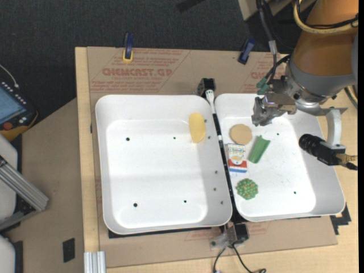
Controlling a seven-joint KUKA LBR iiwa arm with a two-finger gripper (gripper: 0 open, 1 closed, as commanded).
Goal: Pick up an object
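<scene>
Broccoli (247, 189), carton (236, 156), green block (259, 149) and cookie (240, 133) lie unpicked in the right bin (318, 201). Gripper (263, 114) hovers above them, carrying nothing; finger state unclear.

A grey arm (318, 81) with a broad orange band (330, 36), black cables and a metallic end effector (263, 114).

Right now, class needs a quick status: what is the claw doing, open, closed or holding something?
Claw: cannot be told; it hangs over the right bin, above the tan round piece and green block.
</scene>
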